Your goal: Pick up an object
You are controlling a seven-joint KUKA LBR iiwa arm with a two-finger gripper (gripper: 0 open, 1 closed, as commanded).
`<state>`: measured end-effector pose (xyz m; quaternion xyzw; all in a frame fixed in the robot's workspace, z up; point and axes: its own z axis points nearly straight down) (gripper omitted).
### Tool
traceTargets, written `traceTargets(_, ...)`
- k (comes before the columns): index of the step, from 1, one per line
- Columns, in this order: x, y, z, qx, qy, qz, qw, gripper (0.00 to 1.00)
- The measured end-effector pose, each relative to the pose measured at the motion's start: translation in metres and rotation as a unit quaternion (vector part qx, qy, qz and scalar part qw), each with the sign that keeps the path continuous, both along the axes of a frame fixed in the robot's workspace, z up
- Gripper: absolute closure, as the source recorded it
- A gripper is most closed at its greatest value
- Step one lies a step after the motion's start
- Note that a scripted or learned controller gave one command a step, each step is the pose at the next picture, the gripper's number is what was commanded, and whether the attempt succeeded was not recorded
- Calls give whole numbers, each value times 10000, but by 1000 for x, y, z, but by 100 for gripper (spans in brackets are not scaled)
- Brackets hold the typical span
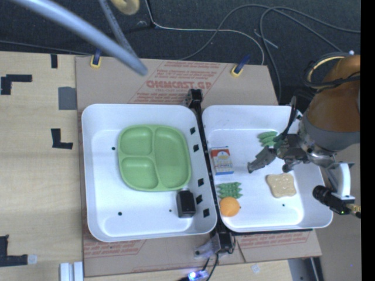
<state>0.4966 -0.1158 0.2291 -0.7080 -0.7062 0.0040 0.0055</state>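
Note:
In the right bin (310,218) lie a small red, white and blue carton (221,160), a green ridged piece (228,189), an orange ball (229,206), a tan toast slice (281,185) and a green leafy piece (268,137). My gripper (270,166) hangs over the middle of this bin, just above and left of the toast and to the right of the carton. It is open, its two dark fingers (255,165) spread apart with nothing between them.
The left bin (94,174) holds a green divided plate (154,158) and a small black block (186,203) near its front right corner. A black divider (202,157) separates the bins. Cables run across the back.

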Motion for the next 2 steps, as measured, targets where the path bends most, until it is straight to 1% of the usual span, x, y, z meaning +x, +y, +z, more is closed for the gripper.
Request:
traceTargets(1,3,0,6,-8,-57,18,10000,0)
traceTargets(2,0,3,-38,-7,-39,14,10000,0)
